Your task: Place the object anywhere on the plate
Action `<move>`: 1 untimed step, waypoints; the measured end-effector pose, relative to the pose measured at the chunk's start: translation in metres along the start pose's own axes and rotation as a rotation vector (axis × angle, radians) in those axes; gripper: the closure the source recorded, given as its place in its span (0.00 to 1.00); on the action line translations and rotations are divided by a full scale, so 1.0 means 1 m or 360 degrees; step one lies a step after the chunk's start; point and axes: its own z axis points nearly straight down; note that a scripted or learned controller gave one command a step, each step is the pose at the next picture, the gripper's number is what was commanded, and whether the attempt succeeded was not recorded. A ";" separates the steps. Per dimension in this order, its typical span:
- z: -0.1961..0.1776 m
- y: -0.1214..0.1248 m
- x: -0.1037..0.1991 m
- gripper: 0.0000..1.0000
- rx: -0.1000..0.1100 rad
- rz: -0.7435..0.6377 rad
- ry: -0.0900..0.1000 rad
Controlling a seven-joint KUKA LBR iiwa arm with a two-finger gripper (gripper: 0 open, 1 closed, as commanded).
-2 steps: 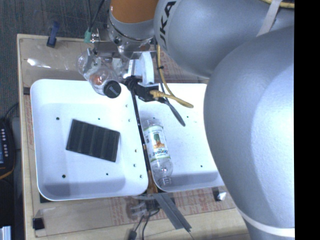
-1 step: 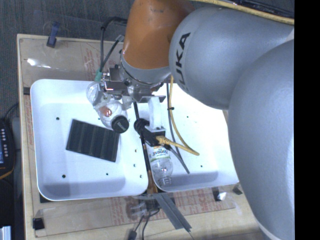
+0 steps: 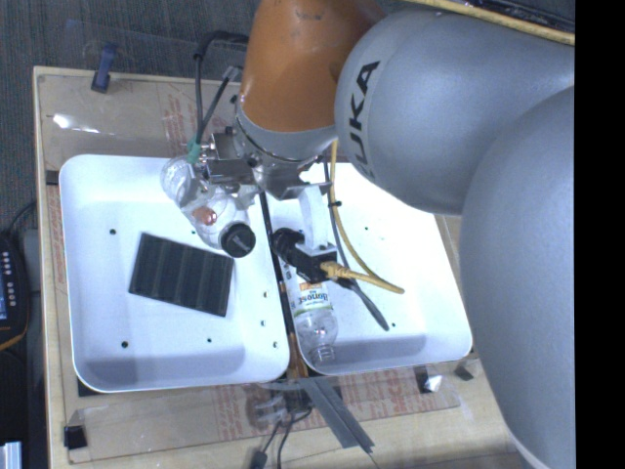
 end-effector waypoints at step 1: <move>-0.052 -0.003 -0.022 1.00 0.0000 0.0039 0.0001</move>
